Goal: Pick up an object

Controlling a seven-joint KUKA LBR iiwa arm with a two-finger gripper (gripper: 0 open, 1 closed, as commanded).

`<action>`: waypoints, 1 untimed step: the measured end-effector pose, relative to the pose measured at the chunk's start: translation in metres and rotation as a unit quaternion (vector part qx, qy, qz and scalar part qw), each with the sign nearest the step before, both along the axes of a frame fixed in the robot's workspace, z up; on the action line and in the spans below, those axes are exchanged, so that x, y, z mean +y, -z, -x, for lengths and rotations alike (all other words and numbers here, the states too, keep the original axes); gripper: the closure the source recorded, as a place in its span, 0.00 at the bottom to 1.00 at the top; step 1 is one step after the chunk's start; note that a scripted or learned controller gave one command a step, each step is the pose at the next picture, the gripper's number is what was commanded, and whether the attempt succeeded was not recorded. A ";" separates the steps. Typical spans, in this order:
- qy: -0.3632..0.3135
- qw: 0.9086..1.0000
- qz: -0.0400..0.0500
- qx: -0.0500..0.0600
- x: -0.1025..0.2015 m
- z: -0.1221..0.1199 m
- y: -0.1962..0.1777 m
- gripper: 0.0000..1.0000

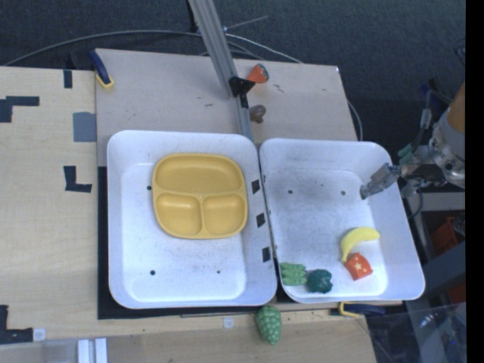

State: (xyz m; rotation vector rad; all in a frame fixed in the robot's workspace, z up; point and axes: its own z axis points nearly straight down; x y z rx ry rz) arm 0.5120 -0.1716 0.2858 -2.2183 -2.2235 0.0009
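The right bin (393, 165) holds several small toys near its front right corner. A yellow banana (358, 240) lies there with a red strawberry-like piece (358, 266) just in front of it. At the bin's front edge rest a light green piece (293, 273) and a dark green piece (320, 280). My gripper (376, 181) hangs over the right bin's far right side, above and behind the banana, apart from every toy. Nothing shows in it.
A yellow divided plate (200, 195) lies in the left bin (121, 225). A green bumpy toy (268, 324) sits on the bench in front of the bins. A slanted metal pole (215, 36) and small orange (259, 72) and brown (257, 113) pieces stand behind them.
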 end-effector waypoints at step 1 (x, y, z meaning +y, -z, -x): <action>0.000 1.000 0.000 0.000 0.000 0.000 0.000 0.00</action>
